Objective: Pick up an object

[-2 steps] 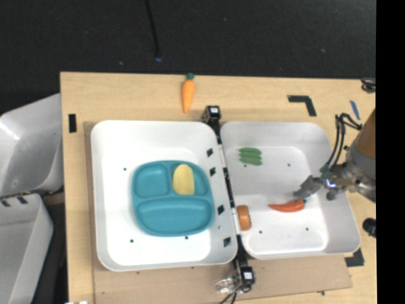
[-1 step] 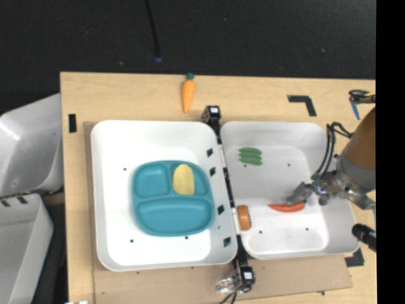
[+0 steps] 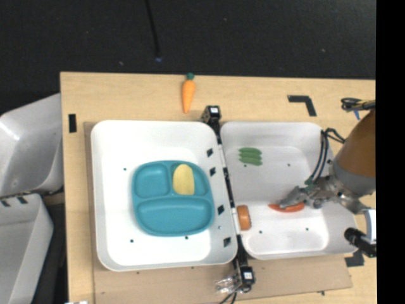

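Nearest you, the right bin [image 3: 285, 249] holds an orange round piece [image 3: 243, 218] against its left wall. Just beyond, the gripper [image 3: 296, 200] sits low over a red pepper [image 3: 286, 208] on the bin floor; you cannot tell from this view whether it is released or clenched, so judge the pick as not yet done. Farther back lies a green piece [image 3: 250, 156], with open floor around it. The left bin [image 3: 107, 233] carries a blue tray [image 3: 171, 198] holding a yellow piece [image 3: 183, 180]. Farthest, a carrot [image 3: 188, 94] rests on the bench [image 3: 126, 97].
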You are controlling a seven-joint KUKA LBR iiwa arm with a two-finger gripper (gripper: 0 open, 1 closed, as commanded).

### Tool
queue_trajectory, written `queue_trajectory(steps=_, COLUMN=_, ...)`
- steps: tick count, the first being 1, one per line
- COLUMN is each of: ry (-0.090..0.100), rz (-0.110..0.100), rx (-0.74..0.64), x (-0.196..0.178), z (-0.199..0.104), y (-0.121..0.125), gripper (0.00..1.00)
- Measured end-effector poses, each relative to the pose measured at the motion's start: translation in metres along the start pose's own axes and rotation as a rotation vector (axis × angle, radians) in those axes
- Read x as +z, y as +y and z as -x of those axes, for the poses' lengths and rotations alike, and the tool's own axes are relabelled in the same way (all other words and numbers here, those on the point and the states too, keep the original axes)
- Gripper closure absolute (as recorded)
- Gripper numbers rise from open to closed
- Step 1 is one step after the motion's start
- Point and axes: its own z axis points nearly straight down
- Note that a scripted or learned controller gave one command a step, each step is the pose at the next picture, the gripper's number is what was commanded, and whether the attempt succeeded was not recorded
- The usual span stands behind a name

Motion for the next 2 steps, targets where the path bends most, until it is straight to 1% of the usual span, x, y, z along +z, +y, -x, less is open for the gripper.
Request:
queue_trajectory(steps=1, ry=-0.006, rz=0.016, rx=0.003, x=-0.017, z=0.003, y=0.004, gripper=1.0)
queue_trajectory(steps=2, ry=-0.004, rz=0.004, rx=-0.004, x=-0.08, z=0.01, y=0.006, gripper=1.0)
